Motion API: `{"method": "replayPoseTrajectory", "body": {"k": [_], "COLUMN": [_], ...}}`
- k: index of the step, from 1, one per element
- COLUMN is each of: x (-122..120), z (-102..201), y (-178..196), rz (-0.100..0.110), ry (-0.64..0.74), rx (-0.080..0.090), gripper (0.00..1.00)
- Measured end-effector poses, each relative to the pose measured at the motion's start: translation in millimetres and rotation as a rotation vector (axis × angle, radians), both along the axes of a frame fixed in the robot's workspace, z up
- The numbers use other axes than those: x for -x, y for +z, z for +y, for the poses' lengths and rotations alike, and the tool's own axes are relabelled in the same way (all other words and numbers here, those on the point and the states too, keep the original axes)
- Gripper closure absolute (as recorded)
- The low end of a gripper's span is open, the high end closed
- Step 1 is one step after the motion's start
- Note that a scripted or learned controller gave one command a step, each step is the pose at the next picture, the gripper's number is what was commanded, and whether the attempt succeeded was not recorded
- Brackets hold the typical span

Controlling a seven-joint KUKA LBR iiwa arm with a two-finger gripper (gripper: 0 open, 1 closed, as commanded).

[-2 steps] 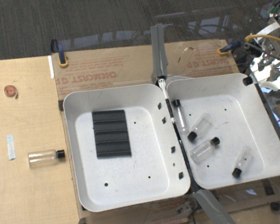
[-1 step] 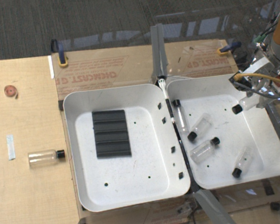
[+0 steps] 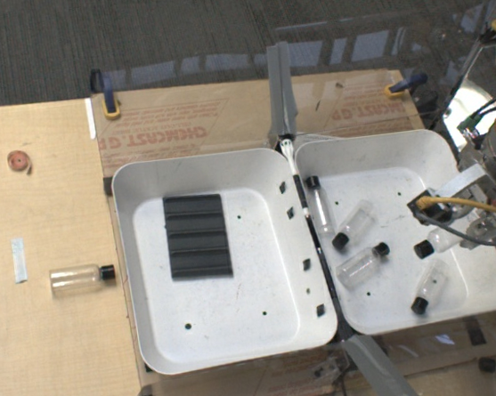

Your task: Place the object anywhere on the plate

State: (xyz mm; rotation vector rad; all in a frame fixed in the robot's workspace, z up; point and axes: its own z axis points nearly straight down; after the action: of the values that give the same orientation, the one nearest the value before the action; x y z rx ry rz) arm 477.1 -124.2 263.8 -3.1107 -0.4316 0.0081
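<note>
A black ribbed plate (image 3: 197, 236) lies flat in the left bin (image 3: 141, 277), toward its back left. Several small clear bottles with black caps are scattered in the right bin (image 3: 476, 299): one along its left wall (image 3: 318, 204), one near the middle (image 3: 353, 223), one below it (image 3: 360, 266) and one at the front right (image 3: 429, 287). My gripper (image 3: 451, 230) hangs over the right side of the right bin, low above the floor. A black cap (image 3: 423, 249) shows right at its tip; whether that bottle is gripped is unclear.
Another clear bottle (image 3: 78, 276) lies on the wooden table left of the bins, near a pale strip (image 3: 19, 260) and a small red disc (image 3: 17, 160). A metal divider (image 3: 282, 99) runs between the bins at the back.
</note>
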Motion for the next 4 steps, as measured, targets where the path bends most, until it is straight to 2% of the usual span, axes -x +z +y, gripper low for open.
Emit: {"method": "replayPoseTrajectory", "body": {"k": [1, 2, 3, 4], "x": [-30, -17, 1, -112], "z": [158, 257, 301, 341], "y": [11, -1, -166, -172], "rz": [-0.001, -0.001, 0.001, -0.004], "ry": [0.119, 0.2, 0.063, -0.064], "rx": [0.001, 0.002, 0.003, 0.002], "gripper": [1.0, 1.0, 1.0, 1.0]}}
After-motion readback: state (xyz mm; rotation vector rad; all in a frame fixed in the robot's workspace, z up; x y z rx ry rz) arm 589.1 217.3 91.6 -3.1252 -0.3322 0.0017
